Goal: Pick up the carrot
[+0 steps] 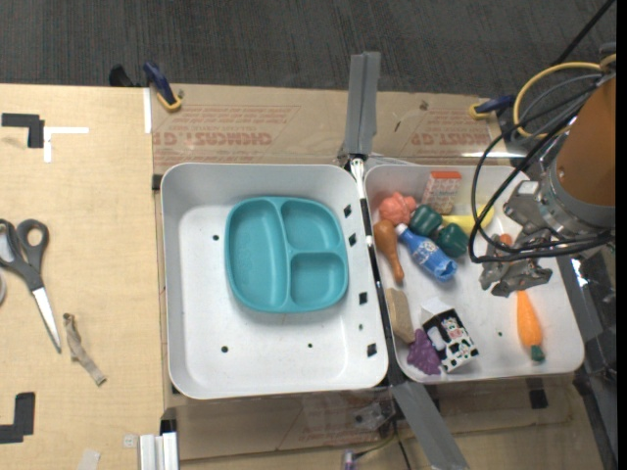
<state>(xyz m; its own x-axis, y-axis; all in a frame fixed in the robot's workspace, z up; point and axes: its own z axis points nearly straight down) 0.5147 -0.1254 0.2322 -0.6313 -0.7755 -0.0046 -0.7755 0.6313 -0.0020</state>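
The carrot (529, 323) is orange with a green stub at its near end. It lies lengthwise on the floor of the right bin (490, 360), close to the right wall. My gripper (515, 277) hangs just above and slightly left of the carrot's far end, at the end of the grey arm with the orange band (593, 155). Nothing shows as held in it.
The right bin also holds a blue bottle (428, 254), a green item (429, 223), a pink toy (396, 207), a brown drumstick (390, 249), a cow-patterned box (452, 340) and purple grapes (423, 353). A teal divided plate (287, 255) lies in the left bin (196, 360). Scissors (31, 274) lie on the bench.
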